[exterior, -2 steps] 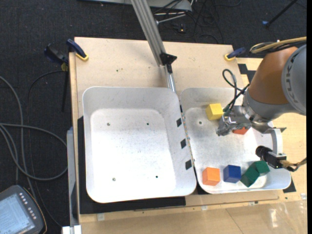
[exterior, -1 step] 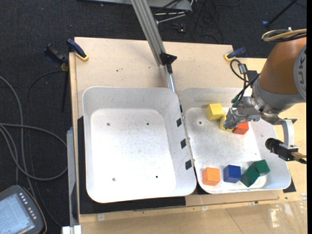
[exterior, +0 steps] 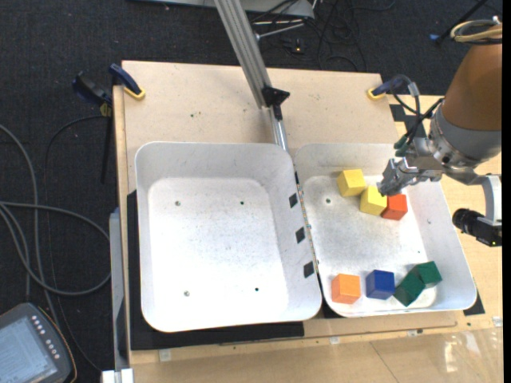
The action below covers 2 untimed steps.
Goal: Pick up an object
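- Left bin [exterior: 160, 214]: white, shallow, on the desk [exterior: 200, 94].
- Right bin [exterior: 447, 238]: holds two yellow blocks, the first [exterior: 350, 183] upper left, the second [exterior: 373, 201] just right of it and touching a red block [exterior: 396, 207].
- Front edge of right bin: orange block [exterior: 346, 287], blue block [exterior: 381, 284], two green blocks [exterior: 418, 282].
- Pincer [exterior: 393, 183]: lowered over the second yellow block and the red block; how far it is open cannot be told, and no block is seen gripped.
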Available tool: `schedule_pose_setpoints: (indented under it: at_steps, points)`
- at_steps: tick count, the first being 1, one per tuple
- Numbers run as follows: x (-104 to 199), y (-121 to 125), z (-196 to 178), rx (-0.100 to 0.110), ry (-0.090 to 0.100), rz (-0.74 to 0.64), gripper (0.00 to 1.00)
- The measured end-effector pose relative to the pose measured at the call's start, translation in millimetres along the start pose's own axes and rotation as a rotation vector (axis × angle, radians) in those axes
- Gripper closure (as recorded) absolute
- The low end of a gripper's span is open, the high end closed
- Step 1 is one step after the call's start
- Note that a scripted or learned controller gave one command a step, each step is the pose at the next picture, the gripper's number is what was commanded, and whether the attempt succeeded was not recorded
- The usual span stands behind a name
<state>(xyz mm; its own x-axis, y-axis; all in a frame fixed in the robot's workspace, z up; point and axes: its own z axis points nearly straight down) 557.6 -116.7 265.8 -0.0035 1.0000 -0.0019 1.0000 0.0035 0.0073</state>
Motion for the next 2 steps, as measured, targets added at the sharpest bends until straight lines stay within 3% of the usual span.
schedule_pose_setpoints:
  at_steps: [1,2]
  points:
    - [54,9,0,0.005,0.003,-0.004,1.0]
    - [112,36,7,0.005,0.003,-0.005,1.0]
